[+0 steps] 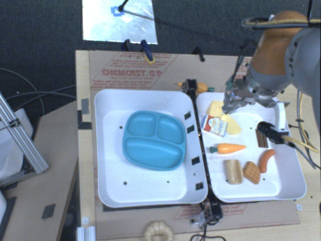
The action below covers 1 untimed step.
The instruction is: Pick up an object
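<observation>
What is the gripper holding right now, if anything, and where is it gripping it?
It cannot be told. The gripper sits low over the yellow cheese slice at the back of the right bin, but the view does not show anything between its fingertips.

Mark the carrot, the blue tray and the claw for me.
carrot (230, 147): camera view, middle of its orange body.
blue tray (154, 139): camera view, ridge where its compartments meet.
claw (232, 102): camera view, its tip over the yellow piece.
</observation>
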Motion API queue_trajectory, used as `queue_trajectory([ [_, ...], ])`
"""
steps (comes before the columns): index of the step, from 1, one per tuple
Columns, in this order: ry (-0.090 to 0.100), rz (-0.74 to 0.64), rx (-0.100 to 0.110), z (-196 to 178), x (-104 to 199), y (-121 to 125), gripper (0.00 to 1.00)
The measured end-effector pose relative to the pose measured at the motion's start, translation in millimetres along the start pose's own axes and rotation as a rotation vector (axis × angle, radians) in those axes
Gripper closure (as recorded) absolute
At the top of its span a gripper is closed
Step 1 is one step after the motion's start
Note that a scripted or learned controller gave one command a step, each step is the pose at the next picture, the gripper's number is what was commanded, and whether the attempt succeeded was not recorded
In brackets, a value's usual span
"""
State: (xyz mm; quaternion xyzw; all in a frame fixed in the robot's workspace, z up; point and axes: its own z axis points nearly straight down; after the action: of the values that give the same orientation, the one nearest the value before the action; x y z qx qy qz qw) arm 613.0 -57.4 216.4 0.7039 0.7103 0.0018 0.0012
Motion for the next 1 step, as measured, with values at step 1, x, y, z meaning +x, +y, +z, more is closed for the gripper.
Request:
queue_trajectory([
  [1, 0.0, 0.002, 0.0, -0.6, 13.0, 28.9, 1.0],
])
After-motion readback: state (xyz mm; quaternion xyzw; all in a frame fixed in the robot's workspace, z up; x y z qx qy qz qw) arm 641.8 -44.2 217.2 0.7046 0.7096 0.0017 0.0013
